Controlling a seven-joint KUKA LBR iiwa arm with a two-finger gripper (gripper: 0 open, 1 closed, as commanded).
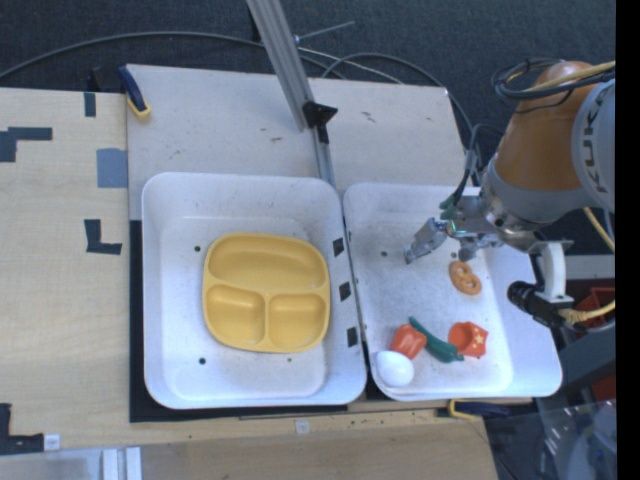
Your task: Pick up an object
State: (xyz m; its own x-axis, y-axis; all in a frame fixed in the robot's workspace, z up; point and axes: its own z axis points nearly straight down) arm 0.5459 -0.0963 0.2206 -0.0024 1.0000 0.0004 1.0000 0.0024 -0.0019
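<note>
Right bin (520, 368), near end: red pieces (468, 338) and green strip (432, 336), likely light, stiff plastic; white egg (394, 369), smooth, slippery; small orange ring (465, 279), easiest pinched across, beside gripper (425, 240), fingers apparently released.

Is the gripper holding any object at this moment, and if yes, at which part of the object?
Nothing is held. The gripper hangs open over the right bin, with no object between its fingers.

Four small things lie in the right bin (520, 373): an orange pretzel-like piece (465, 278) near its middle, and by the near edge a white egg (394, 369), a red pepper with green stem (412, 340) and a red-orange block (470, 338).
</note>
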